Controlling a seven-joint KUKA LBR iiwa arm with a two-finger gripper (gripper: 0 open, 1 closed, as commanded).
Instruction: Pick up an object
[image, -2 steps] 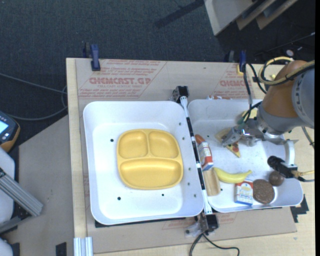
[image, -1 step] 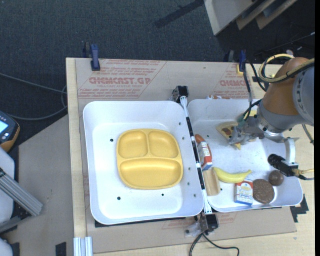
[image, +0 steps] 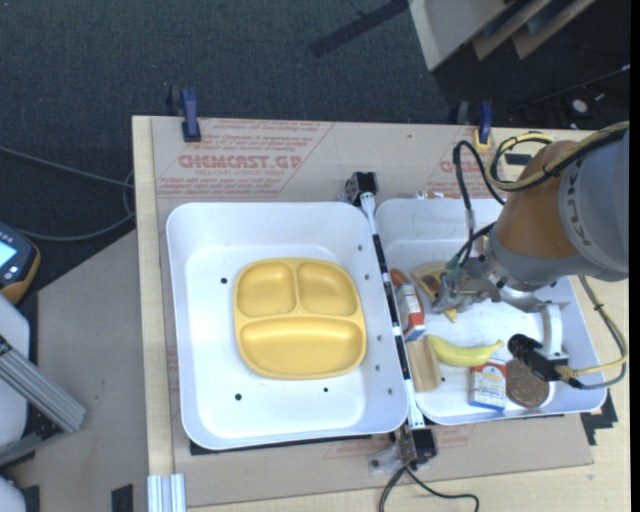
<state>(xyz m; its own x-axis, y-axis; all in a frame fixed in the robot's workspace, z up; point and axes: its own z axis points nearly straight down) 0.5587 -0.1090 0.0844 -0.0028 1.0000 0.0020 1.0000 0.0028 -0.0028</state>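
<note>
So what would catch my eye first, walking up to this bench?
Probably the yellow divided plate, alone in the middle of the left bin. Next, the grey and orange arm reaching in from the right over the right bin, where a banana lies among small packages.

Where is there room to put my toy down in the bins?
Left bin: bare white floor all around the yellow divided plate. Right bin: crowded by the banana, small boxes and arm; one bare patch near its far-left corner.
</note>
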